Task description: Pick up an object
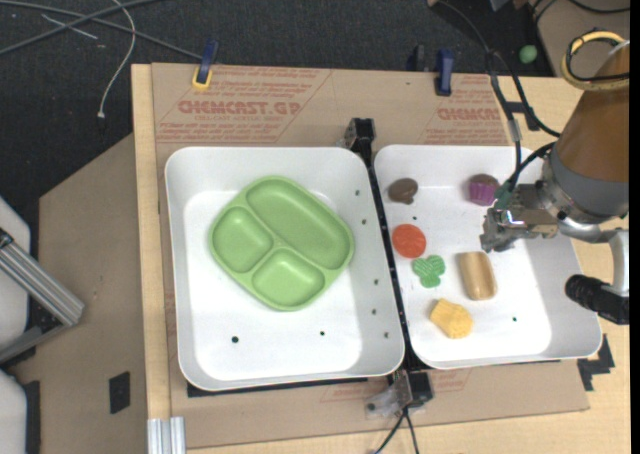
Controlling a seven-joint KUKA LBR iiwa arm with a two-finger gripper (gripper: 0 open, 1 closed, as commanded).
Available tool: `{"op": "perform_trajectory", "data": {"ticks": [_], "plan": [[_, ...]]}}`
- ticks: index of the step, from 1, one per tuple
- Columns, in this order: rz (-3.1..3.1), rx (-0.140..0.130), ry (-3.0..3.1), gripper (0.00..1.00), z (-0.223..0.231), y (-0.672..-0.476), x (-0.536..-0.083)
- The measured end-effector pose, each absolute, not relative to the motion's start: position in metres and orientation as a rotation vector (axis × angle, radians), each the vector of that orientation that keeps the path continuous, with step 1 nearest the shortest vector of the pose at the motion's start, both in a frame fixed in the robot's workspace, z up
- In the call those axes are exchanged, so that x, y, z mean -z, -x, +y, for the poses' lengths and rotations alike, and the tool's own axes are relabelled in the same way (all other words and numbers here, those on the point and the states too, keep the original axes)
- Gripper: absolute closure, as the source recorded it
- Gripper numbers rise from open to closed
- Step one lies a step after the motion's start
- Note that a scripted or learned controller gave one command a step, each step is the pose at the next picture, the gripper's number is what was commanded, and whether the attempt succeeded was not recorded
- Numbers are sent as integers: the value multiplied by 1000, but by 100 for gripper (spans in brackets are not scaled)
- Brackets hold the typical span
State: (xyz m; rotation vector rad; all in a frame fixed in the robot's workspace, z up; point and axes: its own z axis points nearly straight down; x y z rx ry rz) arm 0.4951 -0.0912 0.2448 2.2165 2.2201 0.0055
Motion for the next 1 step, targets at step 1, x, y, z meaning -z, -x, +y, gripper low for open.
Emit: {"op": "perform_trajectory", "data": {"ticks": [1], "plan": [[2231,0,-2219,100,-36,-501,-233]]}}
